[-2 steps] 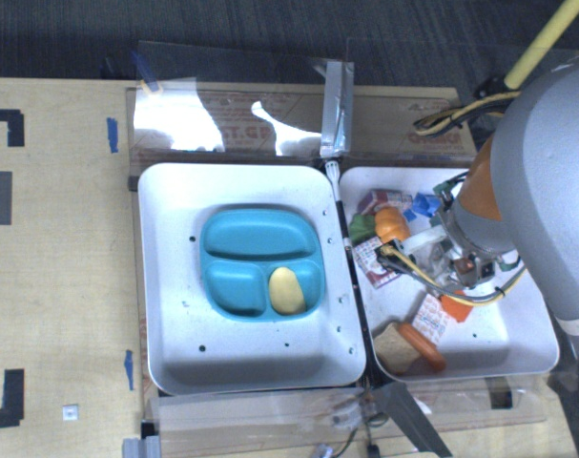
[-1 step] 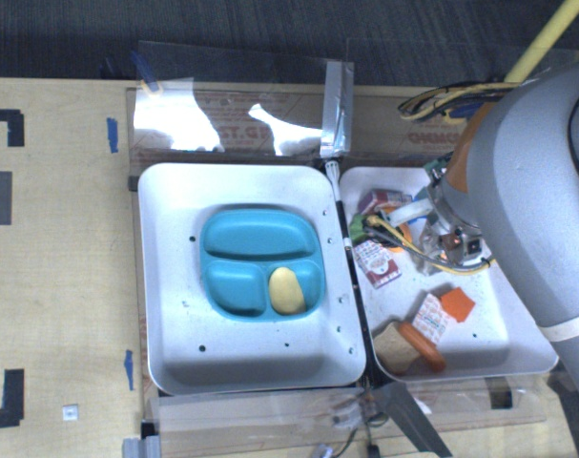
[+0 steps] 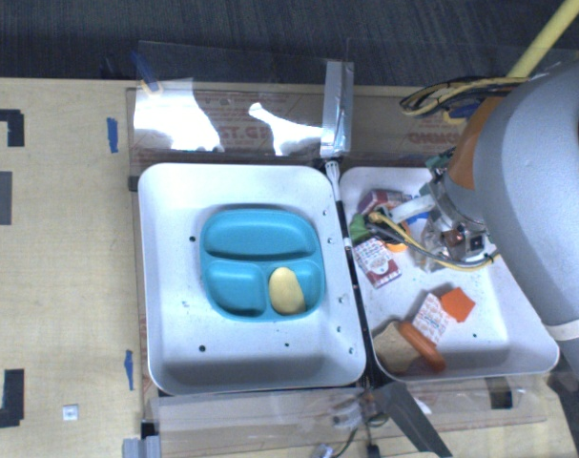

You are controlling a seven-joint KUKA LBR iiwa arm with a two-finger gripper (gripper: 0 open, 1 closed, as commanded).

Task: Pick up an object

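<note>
The left bin [image 3: 165, 284] is smooth white plastic with rounded corners and a shallow glossy floor. In its middle sits a sky-blue divided tray [image 3: 241, 256], moulded with one long compartment at 12 o'clock and two smaller ones below. A pale yellow, egg-shaped lemon [image 3: 286, 290] lies in the compartment at 5 o'clock of that tray.

The right bin [image 3: 518, 346], of the same white plastic, holds a loose clutter. A crinkled red-and-white packet [image 3: 377, 260] lies near its 9 o'clock wall. Toward 6 o'clock are an orange wedge-like block [image 3: 457, 304], a small patterned sachet [image 3: 430, 317] touching it, and a reddish-orange sausage-shaped piece [image 3: 421, 343] just beside a brown flat piece.

The grey arm [image 3: 547, 189], matte and bulky, with its orange band, comes in from 3 o'clock. The claw [image 3: 456, 239] hangs over the bin's upper middle, among yellow and blue cables; whether it is released or clenched I cannot tell, and nothing is visibly held.

The desk [image 3: 60, 256] is pale wood-grain board with black corner marks and blue tape bits. Clear shiny film covers a brown board at 12 o'clock of the bins. Beyond lies dark ribbed carpet.
</note>
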